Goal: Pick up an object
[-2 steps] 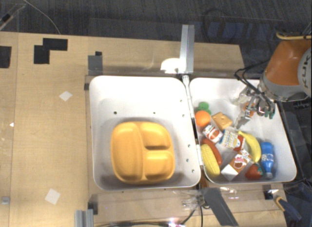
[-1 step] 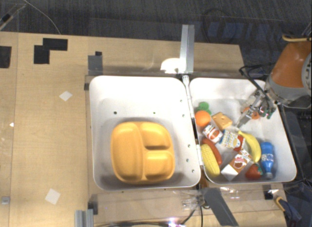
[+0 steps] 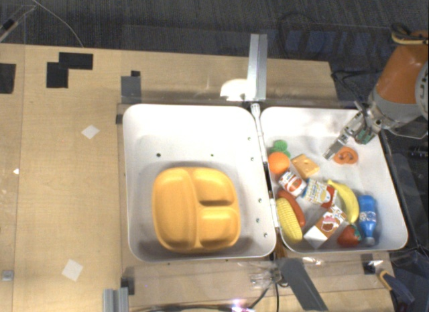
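We see the arm [image 3: 402, 82] enter from the right, its orange band high over the right bin's far right corner, the wrist angled down and to the left. The gripper [image 3: 337, 148] hangs low over the right bin [image 3: 315, 124], its two thin fingers slanting toward the bin floor with a narrow gap between them and nothing held in that gap. The fingertips sit just beside a small orange round piece [image 3: 346, 157], at its left edge; we cannot tell whether they touch it.

We count two shallow white bins side by side, both smooth plastic with rounded corners. The left bin [image 3: 167, 129] carries one yellow tray [image 3: 196, 206], a glossy, soft-cornered plate divided into three compartments.

The right bin holds a crowded cluster of toy food along its left and near sides. We count one orange ball [image 3: 278, 163] with a green leafy piece [image 3: 279, 147] just behind it, one tan block [image 3: 305, 166] shaped like a cube, one ridged yellow corn cob [image 3: 289, 215], one curved yellow banana [image 3: 346, 199], one blue bottle [image 3: 366, 218], and one red rounded piece [image 3: 348, 237] at the near edge. Between them lie several small printed cartons and cans in red and white, packed too tightly for us to count surely. The bench [image 3: 60, 190] around the bins is pale wood.
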